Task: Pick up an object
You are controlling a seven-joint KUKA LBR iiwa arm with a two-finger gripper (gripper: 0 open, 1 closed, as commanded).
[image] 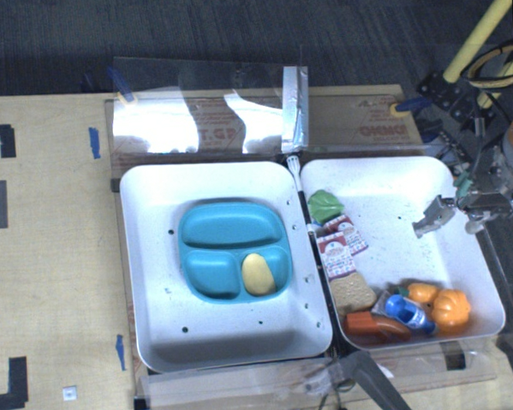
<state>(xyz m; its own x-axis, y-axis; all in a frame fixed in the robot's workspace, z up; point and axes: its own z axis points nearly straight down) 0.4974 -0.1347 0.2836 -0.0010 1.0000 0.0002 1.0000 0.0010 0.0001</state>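
Observation:
My gripper (450, 222) hangs over the right side of the right bin (384, 176), open, with nothing between its fingers. Along that bin's front lie two orange round pieces (440, 303), a blue piece (406, 310), a red-orange piece (372, 324) and a tan square piece (354, 291). Further back near the divider are two red-and-white packets (339, 245) and a green piece (324, 206). The gripper is above and to the right of the orange pieces and apart from all of them.
The left bin (147, 248) holds a blue divided tray (233, 248) with a yellow oval piece (258, 274) in its lower right compartment. A clear plastic sheet (209, 117) and cardboard stand behind the bins. Cables and a yellow pole (483, 29) sit at the upper right.

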